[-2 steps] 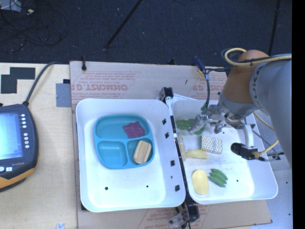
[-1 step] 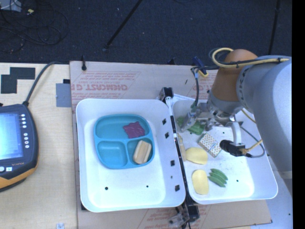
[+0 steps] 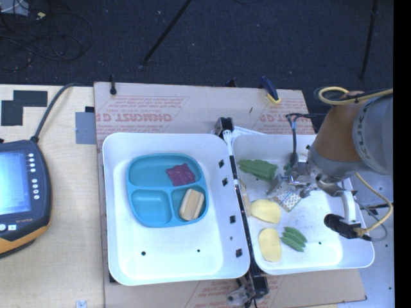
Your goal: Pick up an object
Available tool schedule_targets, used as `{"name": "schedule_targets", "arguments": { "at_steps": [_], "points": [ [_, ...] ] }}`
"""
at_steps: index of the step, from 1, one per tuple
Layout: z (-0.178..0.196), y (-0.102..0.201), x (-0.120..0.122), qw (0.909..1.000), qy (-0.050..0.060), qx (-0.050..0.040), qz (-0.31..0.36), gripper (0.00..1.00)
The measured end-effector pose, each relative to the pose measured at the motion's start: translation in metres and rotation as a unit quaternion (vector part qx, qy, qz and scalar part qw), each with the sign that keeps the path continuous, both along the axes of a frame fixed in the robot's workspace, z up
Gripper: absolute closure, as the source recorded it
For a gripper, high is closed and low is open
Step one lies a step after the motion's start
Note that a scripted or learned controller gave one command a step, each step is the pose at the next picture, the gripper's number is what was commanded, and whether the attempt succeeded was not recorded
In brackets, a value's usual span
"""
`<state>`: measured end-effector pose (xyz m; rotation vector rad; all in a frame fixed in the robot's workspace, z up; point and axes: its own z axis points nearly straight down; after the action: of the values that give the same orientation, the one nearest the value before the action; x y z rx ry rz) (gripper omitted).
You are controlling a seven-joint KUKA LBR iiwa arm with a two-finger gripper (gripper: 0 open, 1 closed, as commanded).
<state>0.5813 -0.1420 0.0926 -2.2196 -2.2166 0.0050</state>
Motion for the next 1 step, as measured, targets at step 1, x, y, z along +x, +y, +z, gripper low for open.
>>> {"name": "schedule_targets", "arguments": {
  "at_steps": [1],
  "points": [
    [-0.005,0.0269,0.0388,1.0,-0.002,-0.0003,0.001,0.0]
  ]
}}
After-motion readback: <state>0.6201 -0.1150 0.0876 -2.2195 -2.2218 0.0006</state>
